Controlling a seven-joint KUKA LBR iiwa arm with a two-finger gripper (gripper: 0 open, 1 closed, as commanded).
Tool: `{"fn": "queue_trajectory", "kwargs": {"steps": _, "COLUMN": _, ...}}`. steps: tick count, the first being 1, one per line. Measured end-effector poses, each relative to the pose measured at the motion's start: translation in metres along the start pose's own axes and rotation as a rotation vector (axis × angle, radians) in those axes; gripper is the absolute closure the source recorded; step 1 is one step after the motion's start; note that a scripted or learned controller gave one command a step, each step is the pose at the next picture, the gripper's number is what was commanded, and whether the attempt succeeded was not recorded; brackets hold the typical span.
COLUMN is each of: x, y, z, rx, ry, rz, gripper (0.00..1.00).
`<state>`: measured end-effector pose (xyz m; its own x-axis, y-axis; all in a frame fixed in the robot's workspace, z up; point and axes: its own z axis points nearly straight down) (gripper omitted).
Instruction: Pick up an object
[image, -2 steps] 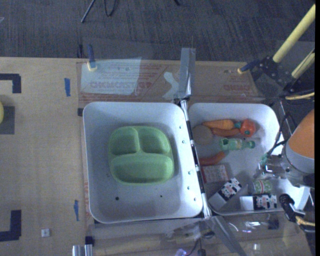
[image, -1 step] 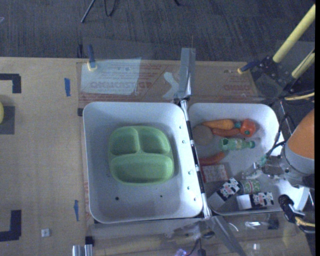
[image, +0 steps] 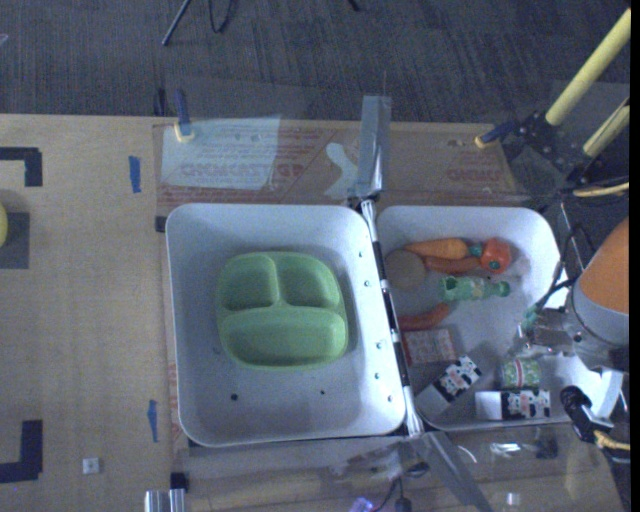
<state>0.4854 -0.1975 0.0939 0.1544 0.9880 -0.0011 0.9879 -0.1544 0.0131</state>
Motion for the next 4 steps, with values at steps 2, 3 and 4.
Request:
{"fn": "queue_trajectory", "kwargs": {"steps": 2, "x": 0.087, "y": -0.012, "z": -0.125, "rx": 0.017, "ry": 0.002, "rz": -0.156, "gripper": 1.00}}
{"fn": "queue_trajectory", "kwargs": {"steps": 3, "x": 0.046, "y": -0.014, "z": -0.014, "rx": 0.020, "ry": 0.002, "rz": 0.035, "gripper": 1.00}}
{"fn": "queue_trajectory", "kwargs": {"steps": 4, "x": 0.163, "y": 0.031, "z": -0.087, "rx": 0.018, "ry": -0.001, "rz": 0.172, "gripper": 1.00}}
